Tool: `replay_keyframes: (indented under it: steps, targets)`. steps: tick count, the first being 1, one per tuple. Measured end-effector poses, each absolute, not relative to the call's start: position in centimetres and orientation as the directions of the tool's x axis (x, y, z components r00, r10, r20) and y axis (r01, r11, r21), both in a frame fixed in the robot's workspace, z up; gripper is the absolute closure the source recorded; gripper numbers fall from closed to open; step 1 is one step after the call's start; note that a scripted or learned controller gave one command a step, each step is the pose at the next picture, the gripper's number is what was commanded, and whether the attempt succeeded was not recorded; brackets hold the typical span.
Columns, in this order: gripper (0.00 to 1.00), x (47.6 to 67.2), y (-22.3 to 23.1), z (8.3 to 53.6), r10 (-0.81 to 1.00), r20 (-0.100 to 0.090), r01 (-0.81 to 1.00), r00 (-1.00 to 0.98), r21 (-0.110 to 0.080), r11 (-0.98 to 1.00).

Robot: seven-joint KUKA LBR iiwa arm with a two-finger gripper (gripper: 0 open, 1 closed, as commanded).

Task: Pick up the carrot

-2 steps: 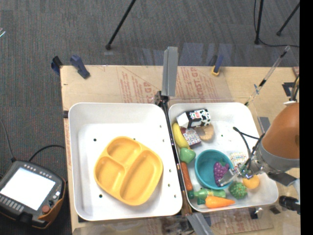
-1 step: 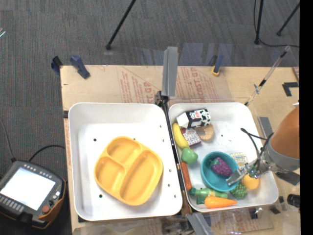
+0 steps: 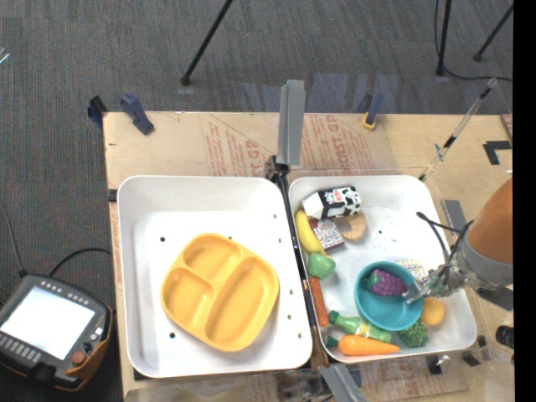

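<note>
The carrot (image 3: 369,347), orange with a green top at its left end, lies along the front wall of the right bin (image 3: 419,193). My gripper (image 3: 417,291) reaches in from the right and hovers over the right rim of a teal bowl (image 3: 383,306). It is above and to the right of the carrot, not touching it. A thin orange stick-like item (image 3: 318,301) lies by the bin's left wall.
Purple grapes (image 3: 385,281) sit in the bowl. Around it are a yellow fruit (image 3: 433,311), broccoli (image 3: 412,335), a green bottle (image 3: 358,324), a green pepper (image 3: 320,265), a banana (image 3: 305,229) and a cow-print carton (image 3: 338,199). A yellow divided plate (image 3: 220,301) fills the left bin (image 3: 142,216).
</note>
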State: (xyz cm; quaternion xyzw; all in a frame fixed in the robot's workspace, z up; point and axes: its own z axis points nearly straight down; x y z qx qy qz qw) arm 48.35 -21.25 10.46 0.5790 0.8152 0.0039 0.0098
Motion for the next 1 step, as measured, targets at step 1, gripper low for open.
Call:
replay_keyframes:
  steps: [1]
  targets:
    - [1.00, 48.95, -21.30, 27.62, 0.916, -0.006, 0.916, -0.402, 0.007, 0.402]
